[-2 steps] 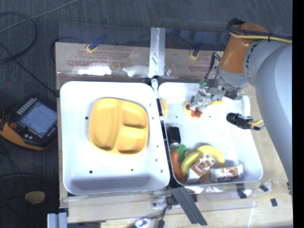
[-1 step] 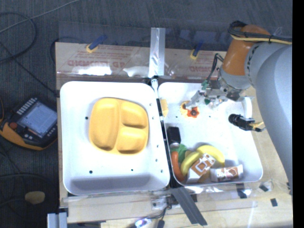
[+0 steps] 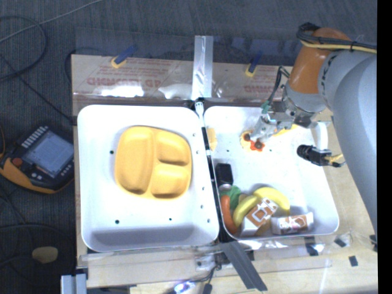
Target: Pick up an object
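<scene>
Objects (image 3: 263, 212) crowd the right bin (image 3: 318, 188) — labels unreadable — end effector (image 3: 256, 137) above, grip state can't be told.

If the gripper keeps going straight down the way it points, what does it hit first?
Probably the small orange-red object lying on the floor of the right white bin, just under the gripper; depth is unclear from above.

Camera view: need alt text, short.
The arm's gripper hangs low over the upper part of the right bin, whose near corner holds a banana and small boxes. The left bin holds a yellow divided tray.
</scene>
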You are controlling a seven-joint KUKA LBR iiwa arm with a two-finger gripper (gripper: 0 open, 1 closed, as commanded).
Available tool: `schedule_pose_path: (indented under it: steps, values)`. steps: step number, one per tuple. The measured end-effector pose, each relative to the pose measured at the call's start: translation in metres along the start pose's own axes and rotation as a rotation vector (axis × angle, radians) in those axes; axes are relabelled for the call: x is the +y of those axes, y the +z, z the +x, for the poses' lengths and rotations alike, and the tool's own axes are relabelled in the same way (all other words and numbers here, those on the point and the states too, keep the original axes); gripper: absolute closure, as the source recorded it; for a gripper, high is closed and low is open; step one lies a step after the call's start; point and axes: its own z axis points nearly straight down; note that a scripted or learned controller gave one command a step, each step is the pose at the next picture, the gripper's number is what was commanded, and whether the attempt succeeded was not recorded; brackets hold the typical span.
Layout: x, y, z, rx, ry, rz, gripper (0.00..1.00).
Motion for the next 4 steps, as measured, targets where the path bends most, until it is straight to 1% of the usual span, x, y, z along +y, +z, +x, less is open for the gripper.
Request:
schedule_pose_path:
  steps: [1, 2, 3, 4]
  values:
    - [0.001, 0.001, -0.001, -0.004, 0.002, -0.009, 0.0]
    - [-0.004, 0.01, 0.027, -0.019, -0.061, -0.051, 0.0]
    - [-0.005, 0.01, 0.049, -0.021, -0.142, -0.049, 0.0]
    - [-0.06, 0.011, 0.058, -0.017, -0.159, -0.065, 0.0]
